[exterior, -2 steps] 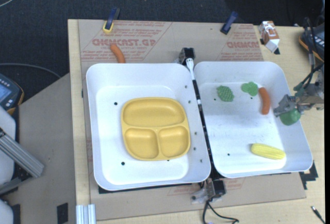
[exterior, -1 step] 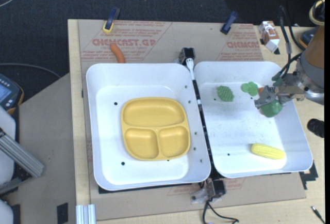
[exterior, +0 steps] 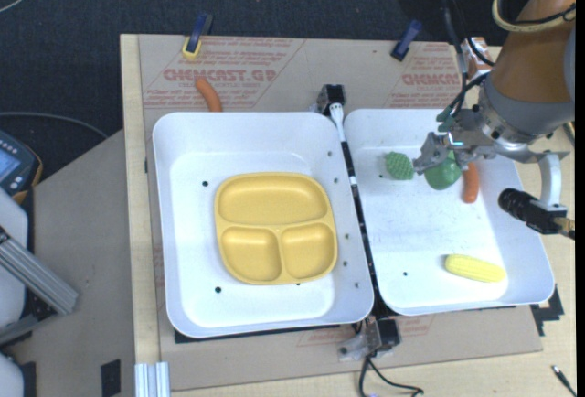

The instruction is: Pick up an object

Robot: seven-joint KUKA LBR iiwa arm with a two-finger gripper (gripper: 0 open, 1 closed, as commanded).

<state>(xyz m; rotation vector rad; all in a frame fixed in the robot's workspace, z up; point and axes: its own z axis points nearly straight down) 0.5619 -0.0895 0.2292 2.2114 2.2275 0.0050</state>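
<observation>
I reach in from the right over a cardboard-topped bench (exterior: 274, 66), which carries two shallow white bins side by side so that picking and placing each have their own ground. The left bin (exterior: 183, 203) holds a yellow divided tray (exterior: 274, 226) lying flat in its middle, three compartments up, ready to receive things. The right bin (exterior: 521, 285) is my working ground and holds the loose toy food.

My gripper (exterior: 437, 157) is low over the upper part of that bin, just above a green object (exterior: 444, 174), probably a toy vegetable, which I judge to be my target. I cannot tell whether my jaws are apart or together, nor whether they touch the green piece. Just to its left lies a bumpy green piece (exterior: 398, 166), like broccoli; just to its right an orange carrot-like stick (exterior: 470, 185). They crowd my target, so I could knock a neighbour.

A yellow corn cob (exterior: 474, 269) lies well apart, near the bin's front edge. Another orange stick (exterior: 209, 94) rests on the cardboard behind the left bin.
</observation>
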